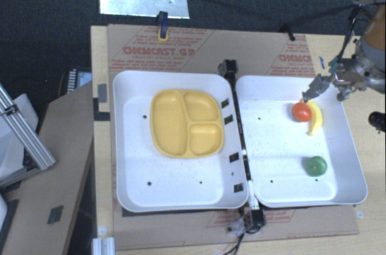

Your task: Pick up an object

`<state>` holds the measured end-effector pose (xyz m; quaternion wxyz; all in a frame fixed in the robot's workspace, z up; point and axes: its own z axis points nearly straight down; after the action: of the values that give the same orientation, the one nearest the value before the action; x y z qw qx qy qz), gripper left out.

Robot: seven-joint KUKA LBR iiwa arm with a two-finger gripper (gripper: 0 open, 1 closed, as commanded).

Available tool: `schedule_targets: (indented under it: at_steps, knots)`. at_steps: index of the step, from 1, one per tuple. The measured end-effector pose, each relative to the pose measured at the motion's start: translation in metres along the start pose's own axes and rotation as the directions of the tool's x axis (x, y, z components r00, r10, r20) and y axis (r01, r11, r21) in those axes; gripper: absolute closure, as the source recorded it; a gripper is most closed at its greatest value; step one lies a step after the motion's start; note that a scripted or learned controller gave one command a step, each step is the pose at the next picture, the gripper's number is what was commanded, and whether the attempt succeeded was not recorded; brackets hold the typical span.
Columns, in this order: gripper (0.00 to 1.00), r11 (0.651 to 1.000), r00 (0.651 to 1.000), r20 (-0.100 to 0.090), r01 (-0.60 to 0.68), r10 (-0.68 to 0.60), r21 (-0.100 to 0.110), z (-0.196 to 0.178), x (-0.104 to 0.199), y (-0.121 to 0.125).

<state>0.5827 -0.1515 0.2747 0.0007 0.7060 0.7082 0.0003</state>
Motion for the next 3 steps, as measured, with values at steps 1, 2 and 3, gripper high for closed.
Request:
schedule_targets:
  at_steps: [1, 2, 3]
  knots:
    - [0.0, 1.0, 1.0, 0.0, -0.002, 0.002, 0.002, 0.041, 0.0, 0.002]
    - [0.0, 1.0, 1.0, -0.001, -0.002, 0.002, 0.004, 0.103, 0.003, 0.005]
    - [0.0, 1.0, 1.0, -0.001, -0.003, 0.003, 0.004, 0.145, 0.002, 0.005]
